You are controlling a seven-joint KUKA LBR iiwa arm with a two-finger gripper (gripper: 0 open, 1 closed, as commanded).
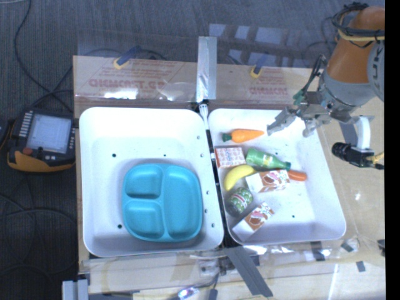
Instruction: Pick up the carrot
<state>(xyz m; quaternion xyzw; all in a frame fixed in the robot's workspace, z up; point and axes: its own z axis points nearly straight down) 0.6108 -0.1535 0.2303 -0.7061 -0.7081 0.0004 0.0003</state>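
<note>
Dark grey carpet w/ loose cables surrounds the bench, and on it we see two shallow white bins side by side, a taped cardboard sheet behind them.

Our target, the carrot [247, 134], lies flat near the back wall of the right bin [325, 195], green top pointing toward the divider, orange tip pointing toward the arm side. It sits a bit apart from the clutter, so we judge it's the easiest item to reach from above w/o bumping anything.

Just in front of it: a small red-and-white carton [229, 154], a green bottle [267, 160] lying on its side, a banana [235, 176], a white snack packet [267, 180], a dark green can [240, 200], another packet [259, 216], and a small orange-red item [298, 175] we can't ID. All packed toward the bin's left-centre, prob. just dumped there.

The gripper [291, 121] hangs over the bin's back right corner, near the carrot's tip but not touching it. Its two fingers look spread apart, nothing between them. We read that as an approach pose: open and ready, not yet lined up over the carrot.

Left bin [100, 136] holds a blue divided plate [162, 202]. An orange-cased pendant [42, 139] rests on the floor, left of the bench.
</note>
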